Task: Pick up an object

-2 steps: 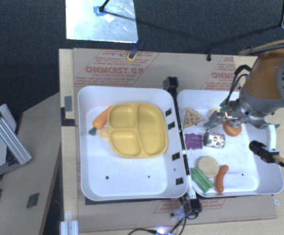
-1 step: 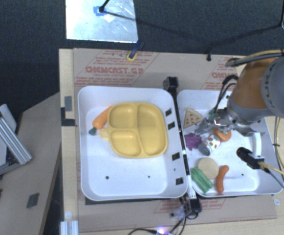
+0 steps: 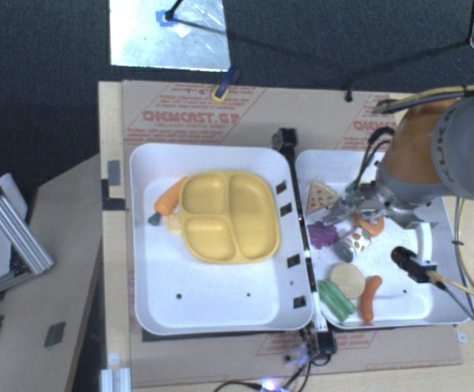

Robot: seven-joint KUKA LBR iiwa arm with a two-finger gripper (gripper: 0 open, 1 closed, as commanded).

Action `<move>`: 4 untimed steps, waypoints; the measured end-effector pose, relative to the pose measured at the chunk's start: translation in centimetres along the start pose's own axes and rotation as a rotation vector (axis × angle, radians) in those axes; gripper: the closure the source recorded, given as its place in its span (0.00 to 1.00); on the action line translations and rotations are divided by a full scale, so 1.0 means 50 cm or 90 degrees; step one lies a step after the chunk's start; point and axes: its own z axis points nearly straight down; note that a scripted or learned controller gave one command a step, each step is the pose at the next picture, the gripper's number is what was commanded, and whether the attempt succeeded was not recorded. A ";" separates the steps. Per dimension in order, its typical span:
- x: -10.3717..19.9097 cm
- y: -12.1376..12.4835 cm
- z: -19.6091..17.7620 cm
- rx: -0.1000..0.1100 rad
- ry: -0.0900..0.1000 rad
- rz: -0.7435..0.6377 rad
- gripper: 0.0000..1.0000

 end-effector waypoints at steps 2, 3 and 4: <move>-0.023 -0.002 -0.141 -0.001 -0.001 0.001 1.00; -0.006 0.009 -0.239 -0.002 -0.001 -0.002 1.00; -0.006 0.011 -0.275 0.001 0.000 -0.002 1.00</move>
